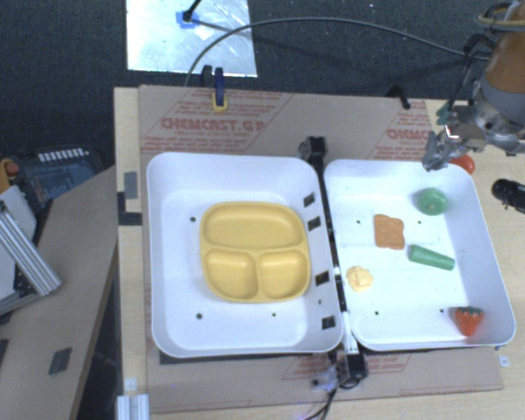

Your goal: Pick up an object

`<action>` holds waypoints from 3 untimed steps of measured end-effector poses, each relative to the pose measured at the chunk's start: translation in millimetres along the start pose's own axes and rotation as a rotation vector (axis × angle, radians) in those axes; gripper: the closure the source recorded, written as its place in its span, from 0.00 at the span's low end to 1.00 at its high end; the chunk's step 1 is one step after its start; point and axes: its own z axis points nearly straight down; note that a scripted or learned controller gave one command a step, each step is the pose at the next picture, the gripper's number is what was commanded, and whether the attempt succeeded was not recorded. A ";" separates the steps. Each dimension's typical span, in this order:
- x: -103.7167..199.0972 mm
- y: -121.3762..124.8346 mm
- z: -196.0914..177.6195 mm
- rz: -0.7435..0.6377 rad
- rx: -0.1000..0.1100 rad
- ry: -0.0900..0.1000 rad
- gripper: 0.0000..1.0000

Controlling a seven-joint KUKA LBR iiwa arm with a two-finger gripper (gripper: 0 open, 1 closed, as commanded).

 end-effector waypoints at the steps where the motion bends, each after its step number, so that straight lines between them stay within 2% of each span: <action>1: 41.7 -15.2 12.1 -0.001 0.007 0.002 1.00; 2: 88.8 -25.4 14.4 -0.002 0.007 0.003 1.00; 3: 146.1 -49.8 23.3 -0.003 0.009 0.003 1.00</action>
